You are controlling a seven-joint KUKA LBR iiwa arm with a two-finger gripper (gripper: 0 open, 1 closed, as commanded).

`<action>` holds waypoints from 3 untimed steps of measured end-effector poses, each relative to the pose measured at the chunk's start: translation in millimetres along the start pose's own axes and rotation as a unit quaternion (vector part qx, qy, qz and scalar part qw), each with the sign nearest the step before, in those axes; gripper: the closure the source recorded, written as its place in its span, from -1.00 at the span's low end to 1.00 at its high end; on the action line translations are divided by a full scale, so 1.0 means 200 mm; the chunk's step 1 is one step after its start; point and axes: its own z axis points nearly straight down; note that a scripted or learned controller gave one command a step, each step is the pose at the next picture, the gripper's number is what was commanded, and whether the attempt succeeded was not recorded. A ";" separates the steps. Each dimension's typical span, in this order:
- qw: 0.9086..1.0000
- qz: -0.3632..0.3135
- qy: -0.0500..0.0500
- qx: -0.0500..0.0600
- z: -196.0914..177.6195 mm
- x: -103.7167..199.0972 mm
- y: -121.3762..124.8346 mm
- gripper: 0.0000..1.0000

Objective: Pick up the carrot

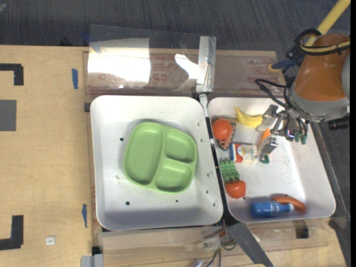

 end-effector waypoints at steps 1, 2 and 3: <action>1.000 0.004 -0.007 -0.003 0.23 -0.22 -0.08 -1.00; 0.998 0.057 -0.018 -0.003 0.22 -0.01 -0.13 -1.00; 0.999 0.043 -0.013 -0.001 0.23 -0.14 -0.09 -1.00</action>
